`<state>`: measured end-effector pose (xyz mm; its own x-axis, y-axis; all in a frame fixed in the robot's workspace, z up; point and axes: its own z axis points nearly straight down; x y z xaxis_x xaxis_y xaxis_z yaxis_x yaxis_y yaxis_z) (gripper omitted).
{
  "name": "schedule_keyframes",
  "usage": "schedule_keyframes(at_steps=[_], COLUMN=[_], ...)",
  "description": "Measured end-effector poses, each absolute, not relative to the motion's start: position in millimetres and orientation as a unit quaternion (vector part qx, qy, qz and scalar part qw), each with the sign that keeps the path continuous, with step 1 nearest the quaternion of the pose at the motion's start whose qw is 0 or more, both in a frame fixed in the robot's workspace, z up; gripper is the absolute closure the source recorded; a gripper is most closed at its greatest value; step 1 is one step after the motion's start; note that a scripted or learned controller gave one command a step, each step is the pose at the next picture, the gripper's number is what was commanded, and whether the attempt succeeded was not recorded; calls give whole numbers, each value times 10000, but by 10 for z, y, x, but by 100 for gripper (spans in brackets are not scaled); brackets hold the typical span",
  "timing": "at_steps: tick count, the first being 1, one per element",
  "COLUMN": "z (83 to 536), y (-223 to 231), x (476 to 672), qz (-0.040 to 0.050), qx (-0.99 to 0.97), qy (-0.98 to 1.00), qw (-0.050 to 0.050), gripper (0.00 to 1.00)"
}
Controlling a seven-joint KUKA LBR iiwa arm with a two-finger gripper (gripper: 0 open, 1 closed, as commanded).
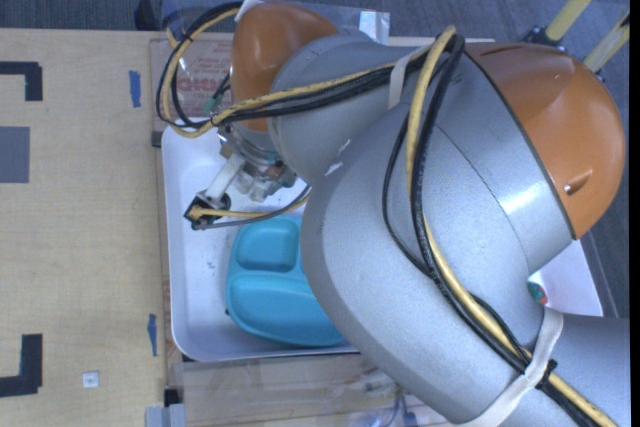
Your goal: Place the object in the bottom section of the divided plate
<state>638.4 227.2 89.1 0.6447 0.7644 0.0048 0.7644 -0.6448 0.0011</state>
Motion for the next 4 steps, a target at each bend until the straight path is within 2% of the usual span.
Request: schedule_keyframes(at_steps=[1,2,3,4], z=[1005,1860,1509,1521], y=[2293,2245,2240,2240], x=[6387,6541,6466,6471], qz=[-31,-25,3,-7], qx=[-9056,-9601,-9937,-9937], qy=[-4241,-2798,-1122,-1121], qw=[2,8,5,3], gripper=[100,100,100,0])
